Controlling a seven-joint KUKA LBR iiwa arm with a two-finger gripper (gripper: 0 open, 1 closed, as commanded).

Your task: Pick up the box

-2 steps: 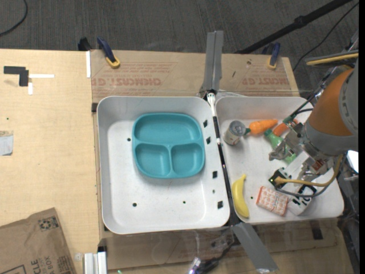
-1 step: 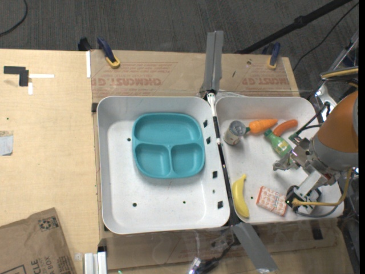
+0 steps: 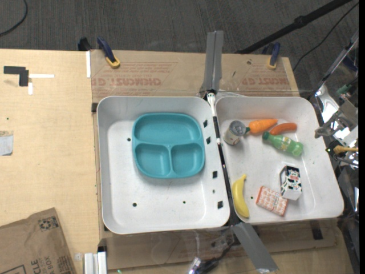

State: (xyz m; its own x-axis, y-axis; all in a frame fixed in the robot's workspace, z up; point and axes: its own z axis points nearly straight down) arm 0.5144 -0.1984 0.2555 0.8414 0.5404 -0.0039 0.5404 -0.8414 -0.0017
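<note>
A flat pink-orange box [image 3: 271,200] lies in the right bin [image 3: 319,170], near its front edge. Just behind it and to the right stands a small white carton [image 3: 291,182] with black cow markings. The gripper [image 3: 329,132] sits at the view's right edge, over the right bin's right rim. It is well apart from both the box and the carton, with nothing seen in it. Most of the arm is cut off by the frame.
Also in the right bin are a banana [image 3: 241,196] at the front left, a grey can [image 3: 234,133], a carrot [image 3: 261,125] and a green bottle [image 3: 283,144] at the back. A teal divided plate [image 3: 169,145] lies in the left bin [image 3: 114,198].
</note>
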